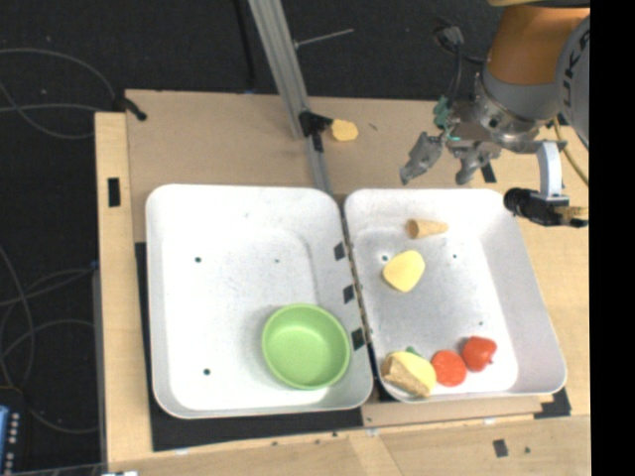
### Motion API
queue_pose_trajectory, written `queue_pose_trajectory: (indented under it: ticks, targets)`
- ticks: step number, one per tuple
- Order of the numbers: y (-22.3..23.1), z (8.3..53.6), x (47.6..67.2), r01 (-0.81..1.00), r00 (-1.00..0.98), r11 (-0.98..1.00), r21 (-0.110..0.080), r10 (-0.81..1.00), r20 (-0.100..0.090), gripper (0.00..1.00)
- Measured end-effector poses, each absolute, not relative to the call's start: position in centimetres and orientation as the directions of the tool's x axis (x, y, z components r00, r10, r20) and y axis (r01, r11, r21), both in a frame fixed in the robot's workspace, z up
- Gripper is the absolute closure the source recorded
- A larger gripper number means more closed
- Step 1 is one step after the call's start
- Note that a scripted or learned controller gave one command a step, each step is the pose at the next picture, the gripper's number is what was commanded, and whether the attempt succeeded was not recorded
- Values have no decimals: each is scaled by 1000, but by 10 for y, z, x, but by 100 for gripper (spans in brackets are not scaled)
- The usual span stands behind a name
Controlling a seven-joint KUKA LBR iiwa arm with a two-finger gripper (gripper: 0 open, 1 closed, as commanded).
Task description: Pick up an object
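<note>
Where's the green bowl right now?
The round green plastic bowl sits in the left white bin, at its near right corner, close to the divider between the two bins.

The arm (531, 43) is reaching in from the upper right, its orange band showing above the grey wrist. The gripper (444, 167) is hanging with its two fingers spread apart, gripping nothing.

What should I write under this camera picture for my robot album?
Open gripper above the right bin's far edge; green bowl in the left.
</note>
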State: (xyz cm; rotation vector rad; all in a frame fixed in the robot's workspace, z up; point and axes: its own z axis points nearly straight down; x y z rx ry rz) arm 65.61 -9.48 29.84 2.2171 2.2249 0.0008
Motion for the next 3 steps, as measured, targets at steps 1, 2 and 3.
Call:
queue_pose_trajectory:
  ticks: [1,2,3]
  targets:
    - [-95,298,656,1000,-4,4,1,1000,0,0]
    - [-94,236,659,1000,0,0,-5,1000,-3,0]
    - [-107,185,656,1000,2,-2,-4,1000,-4,0]
